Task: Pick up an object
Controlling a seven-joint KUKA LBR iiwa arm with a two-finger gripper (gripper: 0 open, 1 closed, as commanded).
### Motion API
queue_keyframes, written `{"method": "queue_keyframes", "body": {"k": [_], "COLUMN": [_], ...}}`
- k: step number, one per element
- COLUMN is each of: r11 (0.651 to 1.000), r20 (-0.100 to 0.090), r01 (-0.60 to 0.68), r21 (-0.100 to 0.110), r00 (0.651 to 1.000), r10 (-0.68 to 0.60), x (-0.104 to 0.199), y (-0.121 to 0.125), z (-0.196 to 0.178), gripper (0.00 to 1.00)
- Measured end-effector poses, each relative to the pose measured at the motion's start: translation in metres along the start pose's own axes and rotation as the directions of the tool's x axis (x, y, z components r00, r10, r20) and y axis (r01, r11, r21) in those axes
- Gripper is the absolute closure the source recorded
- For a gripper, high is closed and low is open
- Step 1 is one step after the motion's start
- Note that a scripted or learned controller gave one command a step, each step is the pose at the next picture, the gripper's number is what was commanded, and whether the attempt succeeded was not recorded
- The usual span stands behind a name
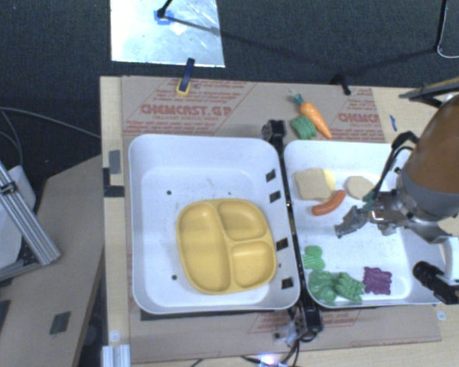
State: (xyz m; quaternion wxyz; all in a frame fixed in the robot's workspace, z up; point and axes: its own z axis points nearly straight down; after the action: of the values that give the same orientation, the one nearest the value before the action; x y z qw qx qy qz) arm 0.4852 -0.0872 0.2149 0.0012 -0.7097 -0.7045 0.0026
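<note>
**Gripper low over right bin, nothing held**

Two white bins side by side on a bench. In the left bin [153, 167], a yellow tray [226, 245] with three compartments, lying toward the near right corner. In the right bin [367, 153], toy food: a bread slice [313, 183] at the far left, a tan round piece [359, 186] just to its right, a red sausage [329, 202] touching the bread's near edge. Along the near side, green leafy pieces [329, 277] on the left and purple grapes [377, 280] beside them to the right. Outside the bins, on the board just past the right bin's far edge, a carrot [315, 118] with a green piece [301, 128] touching it on the left.

Reaching in from the right, the arm [444, 159], grey with an orange band, over the right bin's right half. Gripper [353, 222] pointed left, near the bin's middle, above bare floor between the sausage and the greens. Just beside the sausage's near end, not touching it. Well apart from the grapes. Fingers seen as a dark cluster at a slant; whether spread or pinched, impossible to tell. Nothing visible between them.

Beyond the bench, a shiny sheet [167, 20] on dark carpet. On the board's far edge, a blue and yellow clip [186, 76].
</note>
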Motion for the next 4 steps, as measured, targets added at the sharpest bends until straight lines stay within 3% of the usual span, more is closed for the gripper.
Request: {"method": "queue_keyframes", "body": {"k": [1, 2, 3, 4], "r11": [1.000, 1.000, 1.000, 1.000], "r20": [-0.007, 0.000, -0.002, -0.002], "r01": [0.022, 0.003, 0.003, 0.007], "r21": [-0.003, -0.006, -0.005, -0.005], "r00": [1.000, 1.000, 1.000, 1.000], "r10": [-0.022, -0.003, -0.003, -0.007], "x": [0.113, 0.051, -0.001, 0.079], "y": [0.000, 0.001, 0.016, 0.024], "z": [0.033, 0.030, 0.135, 0.063], "gripper": [0.00, 0.00, 0.00, 0.00]}}
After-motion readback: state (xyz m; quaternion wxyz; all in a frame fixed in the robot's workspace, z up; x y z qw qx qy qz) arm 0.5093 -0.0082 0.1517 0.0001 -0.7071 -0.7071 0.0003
